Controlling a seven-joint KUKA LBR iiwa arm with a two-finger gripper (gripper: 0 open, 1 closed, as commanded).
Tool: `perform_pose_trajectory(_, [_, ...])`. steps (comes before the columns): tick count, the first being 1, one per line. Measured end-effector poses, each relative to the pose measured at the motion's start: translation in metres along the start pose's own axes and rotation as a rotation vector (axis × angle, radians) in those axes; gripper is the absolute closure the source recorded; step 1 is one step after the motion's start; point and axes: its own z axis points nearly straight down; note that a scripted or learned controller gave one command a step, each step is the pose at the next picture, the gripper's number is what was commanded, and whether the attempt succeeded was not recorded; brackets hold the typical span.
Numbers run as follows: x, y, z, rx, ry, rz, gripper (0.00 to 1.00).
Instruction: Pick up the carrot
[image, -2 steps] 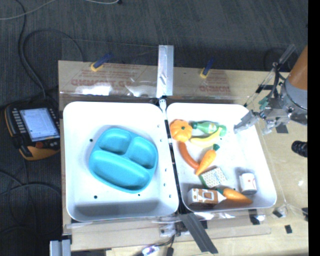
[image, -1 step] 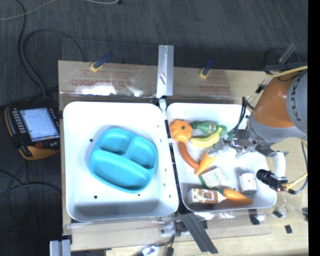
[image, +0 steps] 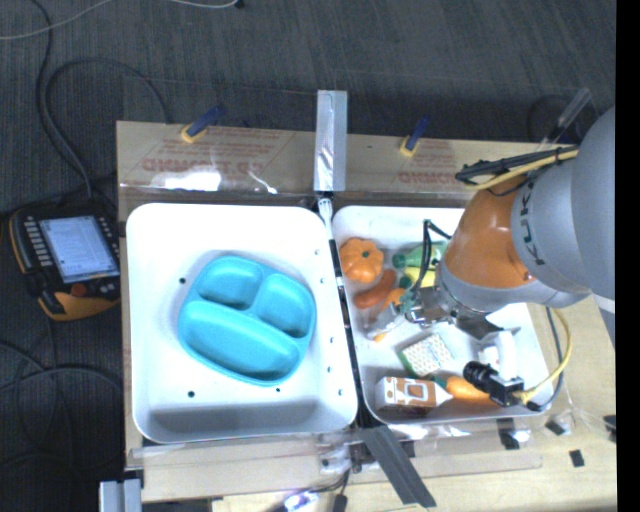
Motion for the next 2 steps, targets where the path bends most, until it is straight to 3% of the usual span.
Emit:
perform_pose_trajectory(1, [-0.011,0.056,0.001,0.004,-0.001,-0.245,0.00])
perform_pose_trajectory(2, [-0.010,0.058,-0.009,0.000,0.002,-0.244,1.00])
